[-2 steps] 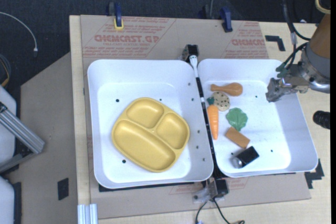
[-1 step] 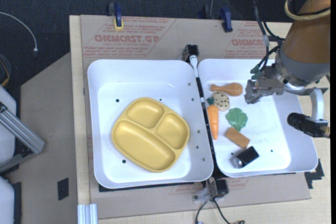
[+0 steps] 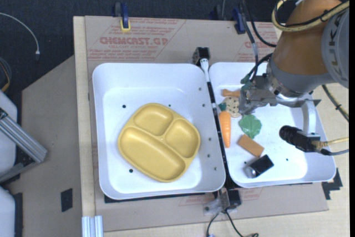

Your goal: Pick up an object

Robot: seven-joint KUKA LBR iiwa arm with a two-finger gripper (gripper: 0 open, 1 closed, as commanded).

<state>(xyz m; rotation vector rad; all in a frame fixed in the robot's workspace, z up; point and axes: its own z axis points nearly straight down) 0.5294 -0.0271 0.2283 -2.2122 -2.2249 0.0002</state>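
While the tool point(image 3: 250, 100) hangs low in the shallow white bin point(image 3: 288, 174), the slim orange plastic carrot point(image 3: 224, 128) lies just beside it, away from the arm, long axis along the wall there. Whether the tool is apart or together, I cannot tell.

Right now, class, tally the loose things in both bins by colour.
Yellow: 1, the plate
Orange: 2, the carrot and the small piece
Green: 1, the lump
Brown: 1, the slab
Black: 1, the box
Pale: 1, the spotted piece
Total: 7
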